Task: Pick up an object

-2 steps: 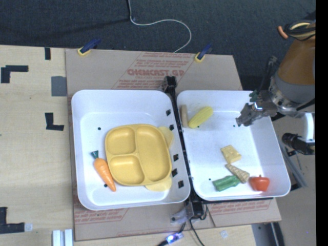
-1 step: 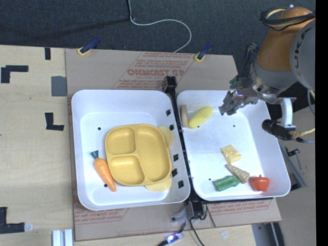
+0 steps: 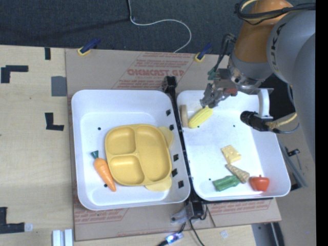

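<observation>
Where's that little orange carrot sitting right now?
The carrot lies in the left bin, near its front-left corner, right beside the left edge of the yellow divided plate.

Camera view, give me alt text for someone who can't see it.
The arm's pincer hangs over a yellow corn cob in the right bin. The left bin holds a yellow divided plate and a carrot.

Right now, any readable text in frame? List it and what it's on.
"CHEMCAST G.P": red print on the cardboard sheet under the bins, partly legible, my best reading.
Smaller red line beneath it: too blurred to read.
Faint red print on the cardboard below the right bin: unreadable.
</observation>
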Controlling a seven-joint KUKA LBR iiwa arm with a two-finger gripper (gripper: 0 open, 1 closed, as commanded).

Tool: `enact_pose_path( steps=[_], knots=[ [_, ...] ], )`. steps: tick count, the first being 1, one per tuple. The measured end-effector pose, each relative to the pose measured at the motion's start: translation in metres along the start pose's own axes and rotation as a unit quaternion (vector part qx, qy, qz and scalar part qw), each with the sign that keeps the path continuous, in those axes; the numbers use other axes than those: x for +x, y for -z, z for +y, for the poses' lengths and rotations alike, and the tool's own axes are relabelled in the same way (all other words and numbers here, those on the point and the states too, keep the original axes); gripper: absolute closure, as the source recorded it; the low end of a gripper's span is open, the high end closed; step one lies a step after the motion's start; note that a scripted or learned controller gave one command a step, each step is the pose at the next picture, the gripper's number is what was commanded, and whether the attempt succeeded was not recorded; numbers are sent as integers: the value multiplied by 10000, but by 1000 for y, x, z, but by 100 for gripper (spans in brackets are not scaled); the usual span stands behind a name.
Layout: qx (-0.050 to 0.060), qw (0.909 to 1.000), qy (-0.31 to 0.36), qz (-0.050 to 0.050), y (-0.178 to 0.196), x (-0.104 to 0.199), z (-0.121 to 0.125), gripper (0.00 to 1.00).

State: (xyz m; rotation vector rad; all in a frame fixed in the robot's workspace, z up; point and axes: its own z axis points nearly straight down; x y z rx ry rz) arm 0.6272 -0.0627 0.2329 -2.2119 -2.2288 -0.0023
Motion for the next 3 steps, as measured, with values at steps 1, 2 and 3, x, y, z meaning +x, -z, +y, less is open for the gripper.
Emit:
enact_pose_path(
  steps=[1,2,3],
  knots=[
    [5,10000,-8,-7,-7,43,18,100],
    [6,10000,-29,-19,-18,44,27,100],
    [1,10000,-30,-14,-14,56,35,100]
  ],
)
